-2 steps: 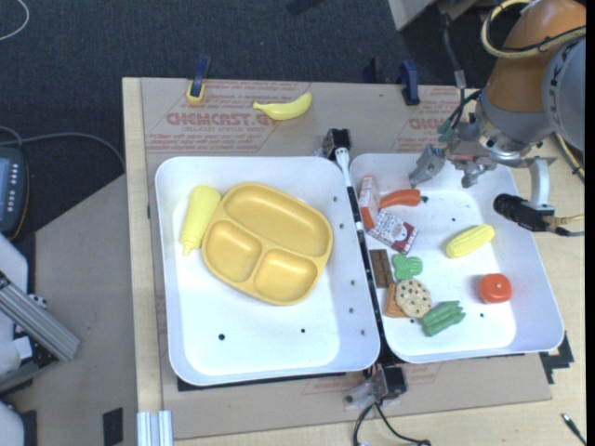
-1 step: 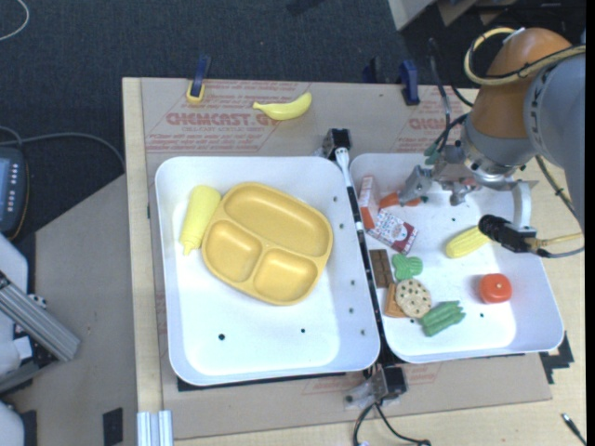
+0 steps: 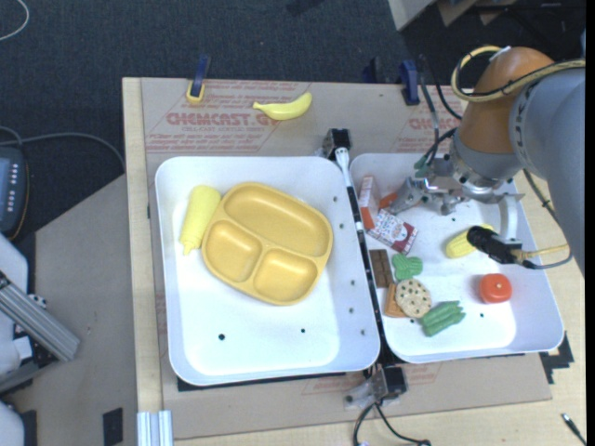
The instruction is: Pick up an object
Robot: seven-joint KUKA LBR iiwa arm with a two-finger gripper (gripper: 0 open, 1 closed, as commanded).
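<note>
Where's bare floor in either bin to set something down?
Left bin: the front strip below the yellow divided plate is bare. Right bin: a small patch between the green beans and the tomato. Its left side, around the cookie, is crowded.

Lying in the left bin (image 3: 177, 277): divided tray (image 3: 267, 242), with corn cob (image 3: 197, 217) touching its left edge. Sitting right of that tray, in the right bin (image 3: 535, 328): cookie (image 3: 412, 296), tomato (image 3: 495, 288).
</note>
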